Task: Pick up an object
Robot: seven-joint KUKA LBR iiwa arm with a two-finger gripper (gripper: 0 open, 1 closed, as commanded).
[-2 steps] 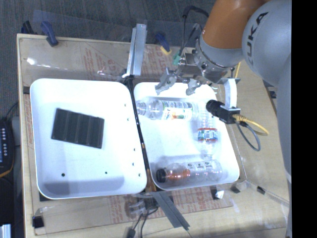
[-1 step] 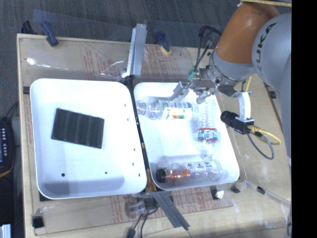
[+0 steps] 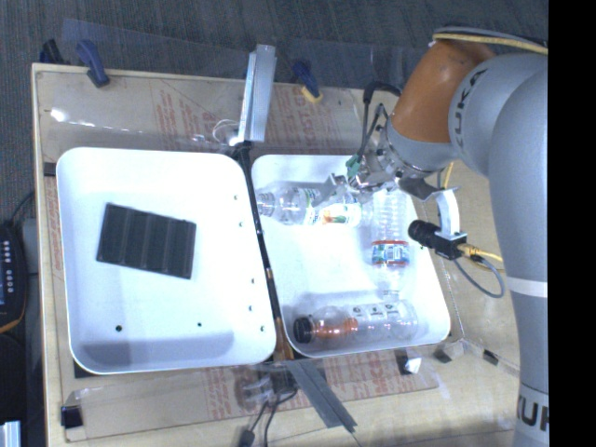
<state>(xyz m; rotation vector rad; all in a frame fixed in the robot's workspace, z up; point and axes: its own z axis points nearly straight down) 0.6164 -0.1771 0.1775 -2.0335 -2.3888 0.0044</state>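
My gripper (image 3: 358, 182) reaches into the far part of the right bin (image 3: 307, 268), just under the orange wrist band. It hovers at the right end of a clear bottle (image 3: 303, 204) lying on its side with a green and orange label. A second clear bottle (image 3: 388, 236) with a red and blue label lies lengthwise just right of and below the gripper. A third clear bottle (image 3: 358, 322) with a dark cap and orange label lies along the bin's near wall. Nothing shows between the fingers.
The left bin (image 3: 84, 324) holds a flat dark ribbed panel (image 3: 147, 240). A metal divider bar (image 3: 256, 91) stands at the far edge between the bins. Blue clamps (image 3: 90, 61) grip the bench's far edge. The grey arm fills the right side.
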